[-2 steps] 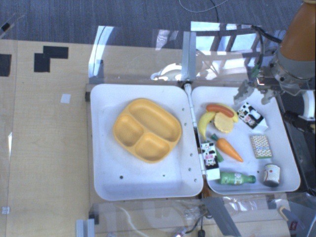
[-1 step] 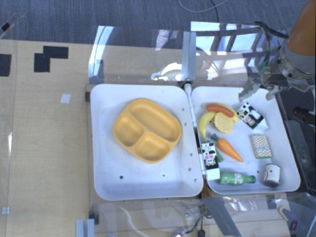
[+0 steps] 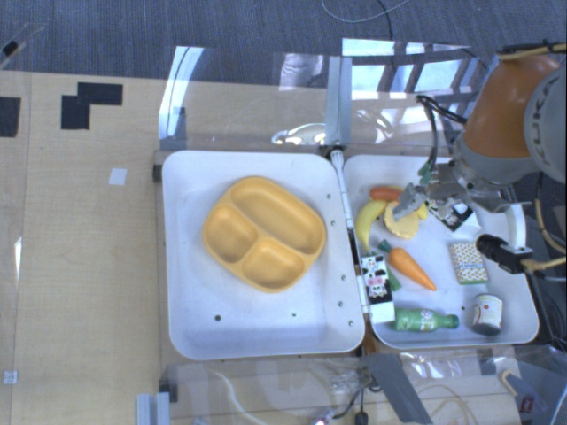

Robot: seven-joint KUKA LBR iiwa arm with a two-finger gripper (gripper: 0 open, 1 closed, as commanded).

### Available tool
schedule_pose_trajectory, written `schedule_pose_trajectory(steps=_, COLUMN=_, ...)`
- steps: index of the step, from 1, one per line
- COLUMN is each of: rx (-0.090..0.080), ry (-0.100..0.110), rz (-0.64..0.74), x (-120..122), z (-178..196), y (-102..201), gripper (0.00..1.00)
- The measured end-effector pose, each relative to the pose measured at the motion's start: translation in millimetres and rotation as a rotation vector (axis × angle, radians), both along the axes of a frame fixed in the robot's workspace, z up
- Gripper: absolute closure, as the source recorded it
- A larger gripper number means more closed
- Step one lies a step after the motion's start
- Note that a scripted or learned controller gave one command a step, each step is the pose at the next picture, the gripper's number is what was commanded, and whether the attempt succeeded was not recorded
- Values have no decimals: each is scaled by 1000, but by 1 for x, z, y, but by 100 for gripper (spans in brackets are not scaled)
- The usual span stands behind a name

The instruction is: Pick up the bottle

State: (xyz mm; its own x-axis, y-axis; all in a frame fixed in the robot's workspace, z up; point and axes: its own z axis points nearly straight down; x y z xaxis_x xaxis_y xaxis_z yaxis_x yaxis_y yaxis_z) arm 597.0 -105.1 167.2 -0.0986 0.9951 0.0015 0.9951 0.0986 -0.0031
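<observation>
The green bottle (image 3: 425,320) lies on its side near the front edge of the right bin (image 3: 523,326), its white cap pointing right. My gripper (image 3: 411,205) hangs over the back half of that bin, above a pale yellow item (image 3: 403,226) next to the banana (image 3: 367,223). The bottle is well in front of the gripper, apart from it, and nothing reaches it.
The right bin also holds two carrots (image 3: 413,269) (image 3: 384,193), a black-and-white carton (image 3: 377,284), a small can (image 3: 486,312) right of the bottle and a cracker box (image 3: 467,262). A yellow divided plate (image 3: 263,233) sits in the left bin (image 3: 190,326).
</observation>
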Motion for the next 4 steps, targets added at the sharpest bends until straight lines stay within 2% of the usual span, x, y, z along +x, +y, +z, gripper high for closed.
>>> schedule_pose_trajectory(steps=1, rx=0, ry=-2, rz=43, x=-40, z=-72, y=-16, gripper=0)
schedule_pose_trajectory(steps=2, rx=2, ry=-3, rz=44, x=-38, z=-64, y=-16, gripper=100)
schedule_pose_trajectory(steps=3, rx=3, ry=-4, rz=45, x=-36, z=-56, y=-16, gripper=100)
schedule_pose_trajectory(steps=4, rx=0, ry=-5, rz=299, x=-16, z=16, y=96, gripper=100)
